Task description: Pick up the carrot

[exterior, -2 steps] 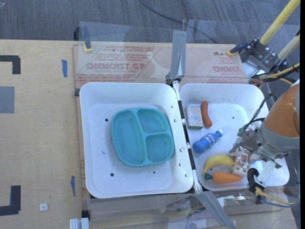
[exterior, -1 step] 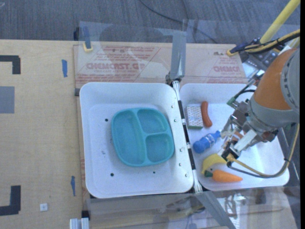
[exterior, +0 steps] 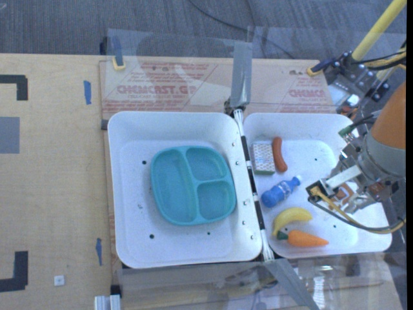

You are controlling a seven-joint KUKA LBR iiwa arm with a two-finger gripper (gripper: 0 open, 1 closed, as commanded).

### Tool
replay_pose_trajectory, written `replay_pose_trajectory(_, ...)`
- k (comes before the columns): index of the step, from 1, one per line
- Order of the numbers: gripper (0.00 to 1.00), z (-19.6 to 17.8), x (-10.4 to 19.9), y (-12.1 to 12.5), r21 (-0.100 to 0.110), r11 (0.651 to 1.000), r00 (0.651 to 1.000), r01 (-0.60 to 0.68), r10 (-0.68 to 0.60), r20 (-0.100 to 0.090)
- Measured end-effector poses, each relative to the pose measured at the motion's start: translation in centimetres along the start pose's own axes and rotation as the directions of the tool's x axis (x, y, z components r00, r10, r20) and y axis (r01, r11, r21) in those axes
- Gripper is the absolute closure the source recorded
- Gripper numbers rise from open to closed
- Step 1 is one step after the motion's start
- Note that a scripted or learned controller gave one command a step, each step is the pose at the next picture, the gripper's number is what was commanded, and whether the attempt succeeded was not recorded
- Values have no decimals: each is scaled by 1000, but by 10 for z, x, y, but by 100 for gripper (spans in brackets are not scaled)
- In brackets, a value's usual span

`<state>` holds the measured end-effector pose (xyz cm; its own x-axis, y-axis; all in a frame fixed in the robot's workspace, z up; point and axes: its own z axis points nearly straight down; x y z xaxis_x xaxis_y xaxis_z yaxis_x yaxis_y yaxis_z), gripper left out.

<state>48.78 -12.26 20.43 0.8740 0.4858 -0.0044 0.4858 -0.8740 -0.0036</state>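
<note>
Orange carrot (exterior: 307, 239) lies in the right bin (exterior: 326, 148), touching the banana (exterior: 291, 217). We see the gripper (exterior: 332, 196) above, well apart from it; whether it is closed we cannot tell.

I work in a robotics lab, not a home. Two shallow white plastic bins (exterior: 129, 134) sit side by side on a pale wooden tabletop (exterior: 51, 173) marked with black corner tape (exterior: 19, 86) and blue tape strips (exterior: 87, 92). Behind the bins lie grey carpet (exterior: 97, 5), a loose black cable (exterior: 226, 8) and clear plastic sheeting (exterior: 174, 82).
</note>
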Motion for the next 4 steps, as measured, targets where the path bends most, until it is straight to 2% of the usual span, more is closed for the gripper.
replay_pose_trajectory(1, 0, 0, 0, 0, 0, 1000, 1000, 0, 0, 0)
replay_pose_trajectory(2, 0, 67, -11, 1, 3, 971, 971, -241, 241, 1)
replay_pose_trajectory(3, 0, 117, 24, -11, -7, 989, 989, -150, 149, -11)
replay_pose_trajectory(4, 100, 106, 25, -11, -5, 989, 989, -145, 145, -10)
